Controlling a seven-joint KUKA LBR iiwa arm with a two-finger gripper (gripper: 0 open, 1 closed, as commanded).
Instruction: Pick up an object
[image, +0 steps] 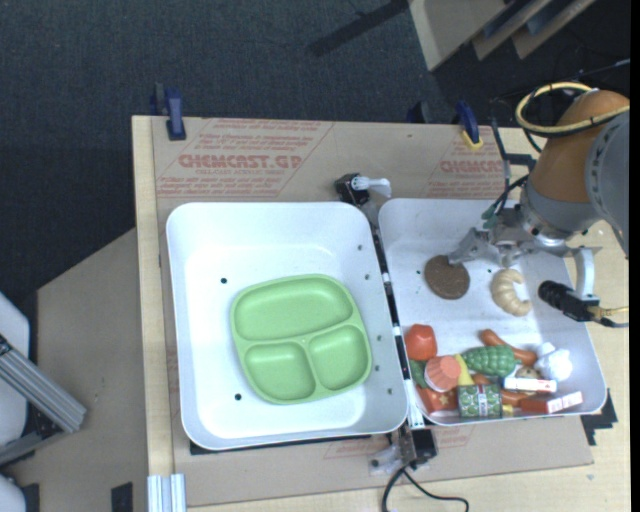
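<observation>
Two items lie close under the gripper (487, 247) in the right bin (420, 225): a brown disc (446, 277) just below-left of it, a pale croissant (511, 290) just below-right. We cannot tell how the gripper is set; nothing seen held.

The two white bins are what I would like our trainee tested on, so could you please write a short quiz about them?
1. True or false: the green tray lies in the left bin.
2. Which item lies nearest the hand? A) the brown disc B) the green can C) the orange pepper
3. Fill in: the pale croissant lies in the ____ bin.

Key: 1 true; 2 A; 3 right.
</observation>
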